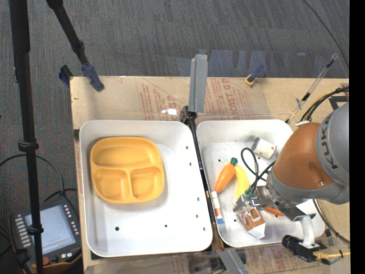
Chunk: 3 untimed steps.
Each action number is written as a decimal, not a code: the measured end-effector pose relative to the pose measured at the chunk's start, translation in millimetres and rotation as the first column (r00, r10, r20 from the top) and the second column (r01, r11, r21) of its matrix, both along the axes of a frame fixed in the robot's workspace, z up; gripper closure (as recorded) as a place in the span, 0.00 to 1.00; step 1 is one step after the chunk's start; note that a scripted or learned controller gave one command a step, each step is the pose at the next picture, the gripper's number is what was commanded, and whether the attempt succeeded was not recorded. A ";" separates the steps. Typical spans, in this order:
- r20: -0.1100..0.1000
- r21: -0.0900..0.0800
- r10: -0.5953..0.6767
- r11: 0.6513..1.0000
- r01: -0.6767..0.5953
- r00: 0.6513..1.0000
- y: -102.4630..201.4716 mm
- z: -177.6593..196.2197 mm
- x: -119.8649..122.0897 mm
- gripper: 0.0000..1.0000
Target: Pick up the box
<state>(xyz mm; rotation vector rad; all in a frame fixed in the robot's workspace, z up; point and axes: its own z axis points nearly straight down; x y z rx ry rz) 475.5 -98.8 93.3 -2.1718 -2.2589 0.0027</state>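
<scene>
1. Orange-brown box [255,220], small carton, lies in right bin [228,131], near its front edge.
2. Gripper [251,201] sits just above box, touching or nearly; finger state: cannot tell.
3. Left of box: marker [217,209], toy carrot [226,176], banana [242,180].
4. Left bin [142,233] holds yellow divided plate [128,169].

I see a yellow tray [128,169] in the left bin [97,233]. In the right bin [228,131]: a carrot [224,177], a banana [242,180], a marker [217,208] and a white cup [264,148].
</scene>
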 end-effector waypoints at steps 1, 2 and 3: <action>-0.001 -0.006 0.044 0.999 -0.044 0.999 90.4 218.9 1.1 1.00; 0.000 -0.008 -0.028 1.000 0.028 1.000 145.1 341.2 11.5 1.00; -0.002 -0.008 -0.054 0.998 0.054 0.999 206.4 213.8 45.8 1.00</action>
